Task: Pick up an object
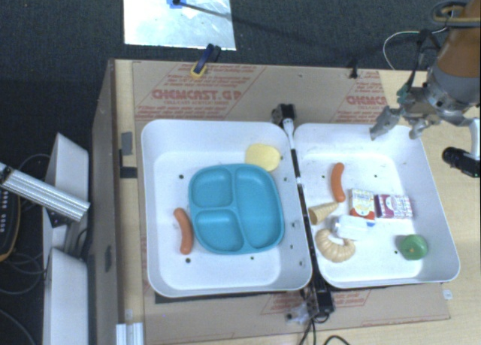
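Nearest the camera, along the front of the right bin (443, 261), lie a green ball (412, 246) at the front right and a curled tan pastry piece (335, 246) close to the divider. Just behind these sit a white tube (353, 225), a small printed box (361, 204) with a dark red packet (393, 206) touching its right side, and a cone-shaped piece (323, 211). An orange sausage (338, 183) lies farther back, apart from the rest.

In the left bin (161, 148), a blue 3-compartment tray (234, 208) occupies the centre. A second orange sausage (183, 231) lies just beside its left edge, and a yellow rounded piece (263, 156) touches its rear right corner.

Farthest back, the gripper (397, 122) hangs over the rear right rim of the right bin. Its 2 fingers are spread, with nothing between them. No object is selected yet; every candidate lies forward and to the camera's left of the gripper.

Failure risks, as judged from this layout:
1. The box, packet, tube and cone are crowded. A descent there may trap 2 items or push one aside.
2. The green ball is likely to roll off a misaligned pinch.
3. A descent from the present position would strike the bin rim.
4. The isolated sausage in the right bin offers the clearest approach.
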Available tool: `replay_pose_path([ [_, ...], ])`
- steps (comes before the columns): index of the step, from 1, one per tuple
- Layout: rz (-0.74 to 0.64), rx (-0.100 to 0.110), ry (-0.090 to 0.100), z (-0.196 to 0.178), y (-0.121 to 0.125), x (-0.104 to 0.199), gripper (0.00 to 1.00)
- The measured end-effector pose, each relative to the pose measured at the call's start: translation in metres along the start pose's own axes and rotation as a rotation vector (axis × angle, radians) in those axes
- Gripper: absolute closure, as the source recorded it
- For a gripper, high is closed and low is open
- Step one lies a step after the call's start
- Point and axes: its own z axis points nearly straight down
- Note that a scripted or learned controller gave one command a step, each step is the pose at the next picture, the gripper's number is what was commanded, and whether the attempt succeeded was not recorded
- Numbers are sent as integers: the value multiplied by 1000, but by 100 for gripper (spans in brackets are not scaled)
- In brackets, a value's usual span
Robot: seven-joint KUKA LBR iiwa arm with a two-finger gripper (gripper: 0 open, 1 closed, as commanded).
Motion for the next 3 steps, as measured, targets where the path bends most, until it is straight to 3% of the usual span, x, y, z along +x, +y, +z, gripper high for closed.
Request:
replay_pose_path([
  [1, -2, 2, 2, 67, -20, 62, 0],
  [2, -2, 2, 1, 126, -17, 80, 0],
  [3, -3, -2, 0, 115, -16, 79, 100],
])
